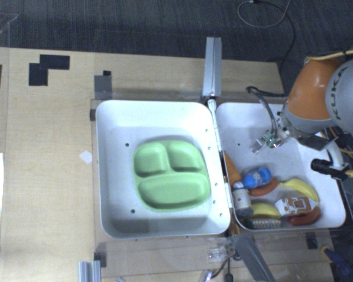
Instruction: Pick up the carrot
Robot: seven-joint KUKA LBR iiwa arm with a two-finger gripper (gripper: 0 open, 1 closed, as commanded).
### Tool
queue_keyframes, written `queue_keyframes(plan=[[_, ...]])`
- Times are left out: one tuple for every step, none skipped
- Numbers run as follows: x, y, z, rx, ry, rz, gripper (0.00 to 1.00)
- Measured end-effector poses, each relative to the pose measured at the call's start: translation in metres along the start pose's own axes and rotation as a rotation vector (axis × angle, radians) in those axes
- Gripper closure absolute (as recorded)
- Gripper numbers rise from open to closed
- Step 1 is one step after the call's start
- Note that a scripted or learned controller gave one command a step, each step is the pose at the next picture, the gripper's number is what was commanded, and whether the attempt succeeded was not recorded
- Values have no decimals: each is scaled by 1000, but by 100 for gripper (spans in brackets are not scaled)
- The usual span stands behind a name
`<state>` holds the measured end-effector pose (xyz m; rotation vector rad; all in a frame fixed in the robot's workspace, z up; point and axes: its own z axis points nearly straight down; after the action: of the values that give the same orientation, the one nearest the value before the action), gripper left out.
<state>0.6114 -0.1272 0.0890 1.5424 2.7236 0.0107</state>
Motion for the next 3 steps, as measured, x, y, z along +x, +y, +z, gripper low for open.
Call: queue_keyframes(plan=[[-2, -1, 0, -1, -5, 1, 0], [-1, 3, -9, -2, -1, -2, 100], [-1, 5, -18, -6, -2, -3, 100]])
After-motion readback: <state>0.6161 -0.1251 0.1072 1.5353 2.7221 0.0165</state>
